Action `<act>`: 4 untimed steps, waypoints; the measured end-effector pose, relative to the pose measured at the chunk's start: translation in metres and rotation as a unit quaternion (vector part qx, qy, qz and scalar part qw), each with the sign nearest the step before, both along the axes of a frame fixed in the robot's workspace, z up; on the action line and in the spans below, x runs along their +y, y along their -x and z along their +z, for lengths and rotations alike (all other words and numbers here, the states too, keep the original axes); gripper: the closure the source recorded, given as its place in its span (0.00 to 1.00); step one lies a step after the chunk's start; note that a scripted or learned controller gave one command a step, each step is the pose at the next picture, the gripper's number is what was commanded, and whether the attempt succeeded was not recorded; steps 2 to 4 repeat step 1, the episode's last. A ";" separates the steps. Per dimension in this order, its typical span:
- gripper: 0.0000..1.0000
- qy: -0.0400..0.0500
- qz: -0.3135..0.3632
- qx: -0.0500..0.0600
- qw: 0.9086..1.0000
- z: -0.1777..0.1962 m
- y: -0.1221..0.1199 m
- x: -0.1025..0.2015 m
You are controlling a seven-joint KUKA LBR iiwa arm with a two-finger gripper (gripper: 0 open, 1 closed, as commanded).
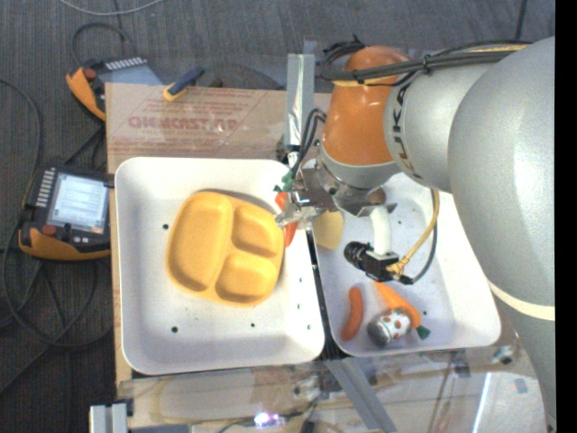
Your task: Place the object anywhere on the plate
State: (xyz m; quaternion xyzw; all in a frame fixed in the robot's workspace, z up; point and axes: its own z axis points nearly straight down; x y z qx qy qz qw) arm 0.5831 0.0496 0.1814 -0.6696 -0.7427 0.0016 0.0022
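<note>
Orange-red toy piece (pixel 289 230), small and slim, sits at the pincer (pixel 290 207) beside the yellow divided plate's (pixel 225 246) right edge, in the left bin (pixel 144 332); whether the pincer clamps it cannot be told. Right bin (pixel 469 323) holds a sausage (pixel 354 312), carrot (pixel 400 301) and pale block (pixel 330 231).

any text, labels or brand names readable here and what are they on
"KUKA", partly visible, on the grey arm beside its orange band.
Red printing on the cardboard sheet behind the left bin: too faint to read.
Screen of the handheld pendant on the floor: too small and blurred to read.
</note>
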 end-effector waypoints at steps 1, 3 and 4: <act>0.00 0.000 0.000 0.000 1.000 0.000 0.000 0.000; 0.00 0.000 0.000 0.000 1.000 0.000 0.000 0.000; 0.00 0.000 0.000 0.000 1.000 0.000 0.000 0.000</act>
